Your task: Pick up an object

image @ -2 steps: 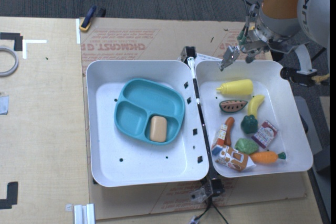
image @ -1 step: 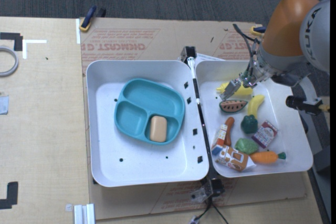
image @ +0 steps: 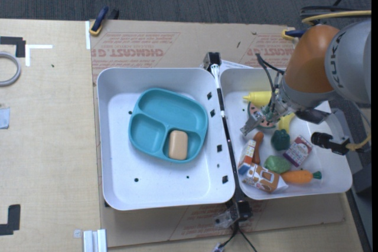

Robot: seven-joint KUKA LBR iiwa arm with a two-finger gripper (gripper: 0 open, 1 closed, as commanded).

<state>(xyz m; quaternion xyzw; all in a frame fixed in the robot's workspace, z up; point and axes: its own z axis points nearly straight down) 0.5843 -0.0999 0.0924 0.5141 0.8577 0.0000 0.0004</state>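
carton (image: 261,177) at right bin's (image: 338,185) front; hand (image: 264,120) above, fingers apart, holding nothing

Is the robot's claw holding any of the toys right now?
I can't tell. The gripper is low among the toys in the right bin, but nothing clearly shows between its fingers.

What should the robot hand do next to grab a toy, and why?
Probably go straight down a little. The two-finger gripper hangs over the right white bin, just above the small orange-and-white bottle-shaped toy, with nothing seen between its spread fingers. The dark green round toy sits close beside it, so a straight drop seems safest.
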